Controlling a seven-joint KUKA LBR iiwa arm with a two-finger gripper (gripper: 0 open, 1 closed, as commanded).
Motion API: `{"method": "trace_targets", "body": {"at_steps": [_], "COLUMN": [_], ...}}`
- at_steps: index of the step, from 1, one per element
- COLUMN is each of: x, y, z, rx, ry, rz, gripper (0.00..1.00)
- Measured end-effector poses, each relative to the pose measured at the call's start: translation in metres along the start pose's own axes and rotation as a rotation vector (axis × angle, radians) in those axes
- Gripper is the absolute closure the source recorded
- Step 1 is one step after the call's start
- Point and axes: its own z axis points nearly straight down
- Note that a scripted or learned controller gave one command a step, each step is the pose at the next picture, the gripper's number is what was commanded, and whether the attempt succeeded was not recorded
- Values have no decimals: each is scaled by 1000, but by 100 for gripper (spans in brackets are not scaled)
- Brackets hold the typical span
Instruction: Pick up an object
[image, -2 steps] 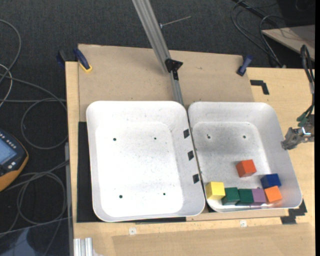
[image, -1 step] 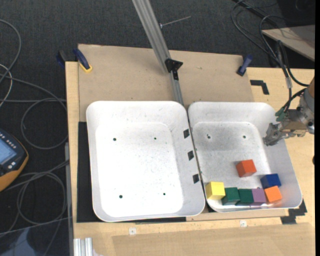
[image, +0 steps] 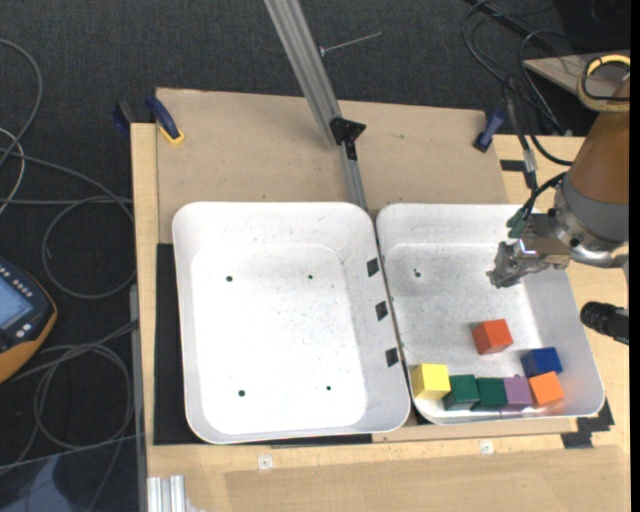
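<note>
Two shallow white plastic bins sit side by side on the wooden desk (image: 300, 140), touching along their inner rims. The left bin (image: 200, 300) has bare floor, and the right bin (image: 430, 300) carries all the blocks.

Six small blocks are in the right bin. An orange-red cube (image: 491, 336) stands alone near the middle of the floor, turned a little so its edges are not parallel to the bin walls; it has no clear long axis. The other five lie along the near rim: a yellow cube (image: 432, 379) at the left end, then a dark green block (image: 476, 391) which seems longer than wide, with its long side parallel to the near rim, then a purple block (image: 518, 391), an orange cube (image: 546, 387) and a blue cube (image: 541, 361) just behind it. These are packed together and touch each other.

The grey arm (image: 600, 190) comes in from the right. Its tool (image: 508, 268) hangs over the far right part of the right bin, apart from the orange-red cube. Nothing is seen between its fingers; how wide they stand I cannot tell.

Open floor lies around the orange-red cube on all sides, most to its left and far side.
</note>
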Motion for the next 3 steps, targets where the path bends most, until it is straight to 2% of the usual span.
{"method": "trace_targets", "body": {"at_steps": [1,3], "x": [56,160], "y": [17,78], "z": [10,17], "rx": [-1,-5], "ry": [0,0], "rz": [-1,-1], "gripper": [100,100]}}
